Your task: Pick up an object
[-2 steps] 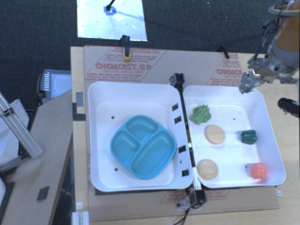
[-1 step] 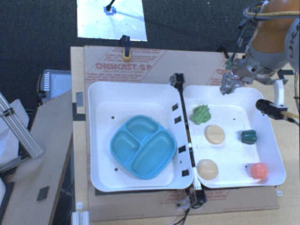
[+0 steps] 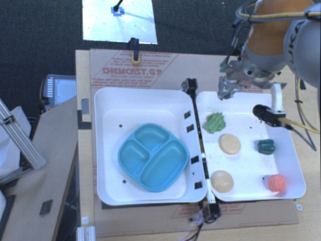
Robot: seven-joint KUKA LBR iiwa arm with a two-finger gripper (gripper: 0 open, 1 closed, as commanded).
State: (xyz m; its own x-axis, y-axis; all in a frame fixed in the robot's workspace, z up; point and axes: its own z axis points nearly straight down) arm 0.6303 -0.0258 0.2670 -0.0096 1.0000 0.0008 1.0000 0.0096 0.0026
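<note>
Beige disc (image 3: 221, 181) nearest the lens; arm poised over the right bin's far edge.

Right bin (image 3: 291, 149) holds the candidates: two beige discs, the second one (image 3: 229, 144) mid-bin, a green leafy piece (image 3: 215, 122), a dark green block (image 3: 265, 146) and a pink-red ball (image 3: 276, 183). Left bin (image 3: 108, 134) carries a blue divided plate (image 3: 152, 156). The gripper (image 3: 228, 90) hangs above the bin's far rim, just beyond the leafy piece, gripping nothing; whether its jaws are parted I cannot tell. Judged as the approach step: next it must choose a target, likely the leafy piece, centre over it and descend.

Blue divided plate (image 3: 153, 157) in left bin (image 3: 108, 102)
</note>
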